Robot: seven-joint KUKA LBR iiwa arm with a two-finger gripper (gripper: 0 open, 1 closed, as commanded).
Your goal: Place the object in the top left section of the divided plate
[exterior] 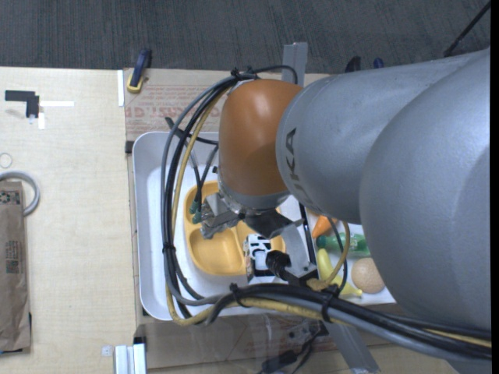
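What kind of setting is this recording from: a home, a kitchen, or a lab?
Most likely a robotics lab bench: a large grey arm with an orange band trailing bundled cables reaches over a shallow white bin holding a yellow divided plate and toy-like food pieces on a pale wooden benchtop.

A brown paper bag (pixel 14 263) lies at the surface's (pixel 70 209) nine o'clock edge. A blue-and-yellow tool (pixel 139 70) rests toward eleven o'clock, a small black bracket (pixel 23 100) at ten. Dark carpet (pixel 156 14) spans twelve o'clock. A beige rounded item (pixel 368 276) sits near four o'clock.
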